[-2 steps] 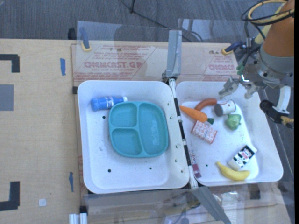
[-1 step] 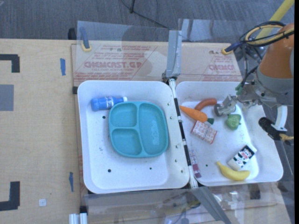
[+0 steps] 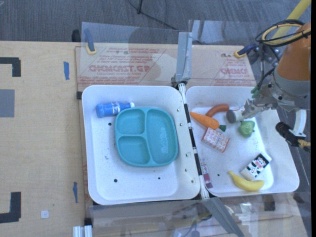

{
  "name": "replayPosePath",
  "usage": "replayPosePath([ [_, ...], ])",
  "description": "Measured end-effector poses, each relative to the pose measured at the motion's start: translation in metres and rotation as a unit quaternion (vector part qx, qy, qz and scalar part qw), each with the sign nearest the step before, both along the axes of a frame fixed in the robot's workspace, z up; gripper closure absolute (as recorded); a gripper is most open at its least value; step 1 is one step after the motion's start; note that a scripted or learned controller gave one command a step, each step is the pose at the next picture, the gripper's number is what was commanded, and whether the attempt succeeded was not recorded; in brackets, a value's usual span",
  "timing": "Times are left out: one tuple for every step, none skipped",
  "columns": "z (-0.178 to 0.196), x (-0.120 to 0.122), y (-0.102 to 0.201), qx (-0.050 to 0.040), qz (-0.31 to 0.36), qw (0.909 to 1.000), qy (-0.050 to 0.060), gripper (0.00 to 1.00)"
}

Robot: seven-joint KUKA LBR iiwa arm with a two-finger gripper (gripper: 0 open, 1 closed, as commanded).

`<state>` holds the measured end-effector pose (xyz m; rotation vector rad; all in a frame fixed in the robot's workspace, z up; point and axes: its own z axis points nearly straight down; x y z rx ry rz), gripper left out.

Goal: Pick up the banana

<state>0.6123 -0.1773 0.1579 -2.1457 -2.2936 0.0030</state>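
Observation:
The yellow banana (image 3: 245, 181) lies in the right bin (image 3: 286, 181) near its front wall, curved, just in front of a small black-and-white carton (image 3: 257, 166). My gripper (image 3: 240, 112) hangs over the back part of the same bin, beside a grey-and-white object, well behind the banana. Nothing shows between it and the banana except open bin floor.
Also in the right bin are a carrot (image 3: 205, 120), a reddish sausage (image 3: 217, 109), a green piece (image 3: 247, 127) and a red-and-white packet (image 3: 215, 139). The left bin (image 3: 98, 172) bears a teal divided plate (image 3: 146, 136) and a blue bottle (image 3: 112, 108).

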Motion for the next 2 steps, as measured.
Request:
replayPosePath([
  [0.000, 0.000, 0.000, 0.0000, 0.000, 1.0000, 0.000, 0.00],
  [0.013, 0.018, -0.012, -0.0006, -0.124, 0.9923, -0.001, 0.00],
])
